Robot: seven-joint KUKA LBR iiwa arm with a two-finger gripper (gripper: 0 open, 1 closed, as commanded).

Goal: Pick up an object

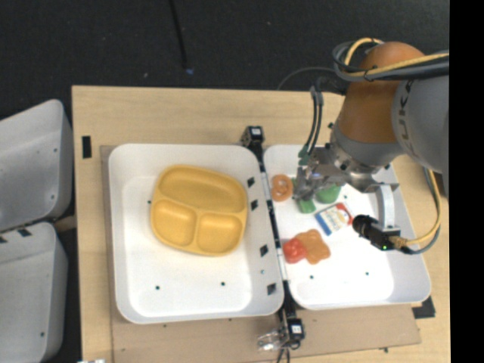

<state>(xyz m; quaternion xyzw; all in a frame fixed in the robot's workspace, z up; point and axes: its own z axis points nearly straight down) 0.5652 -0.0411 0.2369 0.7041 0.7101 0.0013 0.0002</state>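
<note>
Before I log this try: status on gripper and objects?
Gripper low in right white bin, over green object. Nothing seen between fingers. Orange toy, small blue-white packet close by.

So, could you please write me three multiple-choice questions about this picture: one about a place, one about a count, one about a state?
1. In which bin does the yellow tray lie?
A. the left bin
B. the right bin
C. on the bare bench

2. How many compartments does the yellow tray have?
A. one
B. three
C. five

3. Where is the gripper?
A. high above the left bin
B. outside both bins
C. low in the right bin, at the green object

Answers:
1. A: the tray lies in the left bin, left of the divider.
2. B: one long compartment at the top and two smaller ones below it.
3. C: the arm reaches from the right and its tip stands among the small objects, close to the green one and near the orange toy.
</note>
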